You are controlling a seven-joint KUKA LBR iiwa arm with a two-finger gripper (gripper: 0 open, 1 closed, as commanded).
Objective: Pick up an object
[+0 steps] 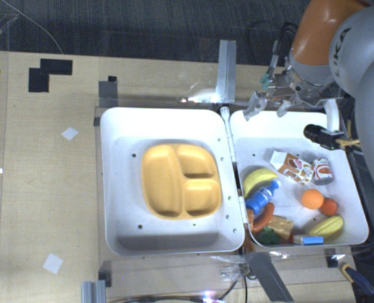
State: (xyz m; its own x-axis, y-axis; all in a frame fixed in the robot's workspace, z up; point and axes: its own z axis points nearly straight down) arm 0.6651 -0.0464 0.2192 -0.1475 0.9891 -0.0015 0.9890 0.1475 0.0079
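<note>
Toys (287,197) heaped in right bin (350,169); end effector (267,103) above bin's far rim.

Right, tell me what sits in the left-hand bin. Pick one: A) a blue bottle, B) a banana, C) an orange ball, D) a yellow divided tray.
D: the yellow divided tray lies alone in the left bin, while the blue bottle, orange ball and banana all lie in the right bin.

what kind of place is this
Probably a robot lab's grasping test bench: a grey and orange arm reaches over two white bins, one holding a yellow tray, the other toy food.
</note>
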